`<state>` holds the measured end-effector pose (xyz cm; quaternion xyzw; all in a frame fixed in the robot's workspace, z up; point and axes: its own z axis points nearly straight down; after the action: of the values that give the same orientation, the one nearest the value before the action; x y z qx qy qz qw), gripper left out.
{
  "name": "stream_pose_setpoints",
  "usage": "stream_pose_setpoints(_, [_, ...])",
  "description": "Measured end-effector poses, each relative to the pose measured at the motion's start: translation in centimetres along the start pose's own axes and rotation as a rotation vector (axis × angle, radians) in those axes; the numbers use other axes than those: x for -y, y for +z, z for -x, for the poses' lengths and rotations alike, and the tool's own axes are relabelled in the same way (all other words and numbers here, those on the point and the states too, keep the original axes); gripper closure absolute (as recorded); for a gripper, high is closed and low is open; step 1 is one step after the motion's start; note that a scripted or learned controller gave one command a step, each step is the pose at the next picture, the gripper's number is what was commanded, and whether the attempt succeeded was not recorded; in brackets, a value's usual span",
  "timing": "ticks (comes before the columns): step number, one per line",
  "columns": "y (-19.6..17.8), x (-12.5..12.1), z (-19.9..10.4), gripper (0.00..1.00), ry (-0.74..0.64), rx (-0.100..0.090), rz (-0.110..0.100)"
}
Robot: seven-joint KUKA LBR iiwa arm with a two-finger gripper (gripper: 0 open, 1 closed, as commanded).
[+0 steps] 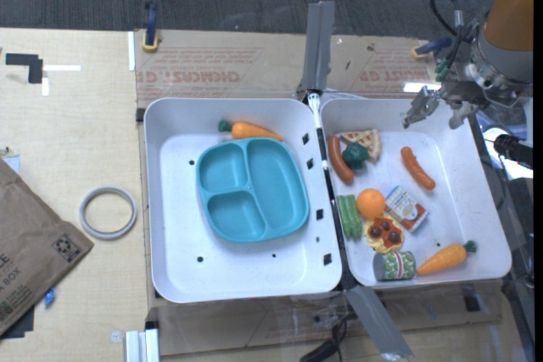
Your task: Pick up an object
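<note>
The gripper (pixel 437 108) hangs above the right bin's (pixel 488 182) far rim, fingers apparently spread with nothing between them, though the view there is cluttered. Nothing is picked yet. The likeliest target, a sausage (pixel 417 167), lies just below in that bin, near a juice carton (pixel 405 208) and an orange (pixel 370 203). Descent, closing and lifting all remain.
</note>
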<state>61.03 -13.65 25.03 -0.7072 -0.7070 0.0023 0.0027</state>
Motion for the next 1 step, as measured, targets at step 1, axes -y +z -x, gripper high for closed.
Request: stream_pose_setpoints(1, [13.11,-2.45,3.56,0.00,-0.015,0.000,0.000])
